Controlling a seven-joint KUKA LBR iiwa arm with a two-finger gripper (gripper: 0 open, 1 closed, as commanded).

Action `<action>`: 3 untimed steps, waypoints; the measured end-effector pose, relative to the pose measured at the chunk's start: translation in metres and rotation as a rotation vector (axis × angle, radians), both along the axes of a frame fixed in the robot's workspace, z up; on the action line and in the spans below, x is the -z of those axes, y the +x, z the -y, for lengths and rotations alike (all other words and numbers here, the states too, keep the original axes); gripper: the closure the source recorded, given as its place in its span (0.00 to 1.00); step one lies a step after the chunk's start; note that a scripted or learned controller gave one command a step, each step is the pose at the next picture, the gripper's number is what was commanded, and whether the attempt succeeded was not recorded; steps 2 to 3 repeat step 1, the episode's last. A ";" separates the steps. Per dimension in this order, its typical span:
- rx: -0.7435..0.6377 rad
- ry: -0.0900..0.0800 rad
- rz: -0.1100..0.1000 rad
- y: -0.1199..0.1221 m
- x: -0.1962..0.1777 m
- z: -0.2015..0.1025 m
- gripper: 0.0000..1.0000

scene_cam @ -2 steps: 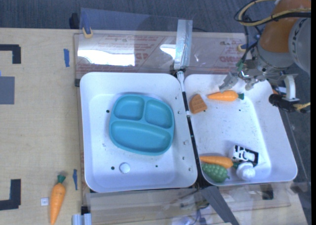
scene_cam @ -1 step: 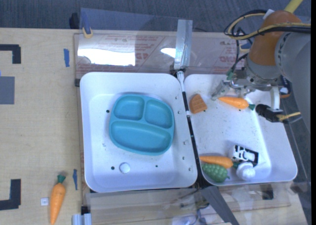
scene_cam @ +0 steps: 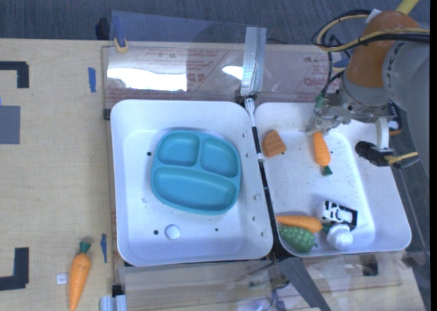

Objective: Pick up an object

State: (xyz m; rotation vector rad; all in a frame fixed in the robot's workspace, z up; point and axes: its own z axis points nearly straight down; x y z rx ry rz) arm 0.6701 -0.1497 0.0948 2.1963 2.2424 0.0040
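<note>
- The toy carrot (scene_cam: 321, 149) lies in the right bin (scene_cam: 382, 200) near its far edge, long axis running far to near, green tip toward the near edge
- The tool (scene_cam: 326, 119) hangs just past the carrot's far end; whether it is wide or narrow I cannot tell
- Bare floor lies mid-bin; other toys (scene_cam: 317, 227) crowd the near edge

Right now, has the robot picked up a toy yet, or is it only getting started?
Only getting started. Done: the gripper has reached the right bin, just above the carrot at its far end. In hand: nothing visibly lifted; that carrot lies on the bin floor. Left: grab and raise something. The blue tray sits in the left bin.
</note>
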 end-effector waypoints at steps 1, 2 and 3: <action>0.111 0.002 0.003 0.000 -0.099 -0.088 1.00; 0.111 0.002 0.003 0.000 -0.099 -0.088 1.00; 0.111 0.002 0.003 0.000 -0.099 -0.088 1.00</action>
